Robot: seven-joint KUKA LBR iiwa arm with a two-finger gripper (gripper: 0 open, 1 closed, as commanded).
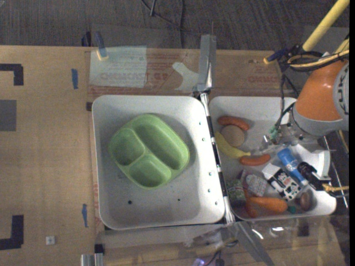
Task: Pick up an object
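Figure legend. I take the right bin [327,206] as my landmark throughout. It holds a loose heap of toy food and small items, presumably dumped there so that a program has many candidates to try. Near its far wall lies a sausage [233,122], with a round tan bun [233,136] and a banana [229,148] just inside it; a second sausage [255,160] sits toward the bin's middle. Against its near wall lies a carrot [267,204], orange, tapered and smooth, lying flat and unobstructed; I judge it the likeliest pick. A blue bottle [290,163] and a black-and-white carton [284,183] rest on the bin's right half. The arm [317,105] hangs over the bin's far right corner; the gripper [275,138] is low beneath it, and I cannot tell whether it is spread or holding anything. Left of the landmark, the left bin [111,204] carries a green divided plate [148,150].
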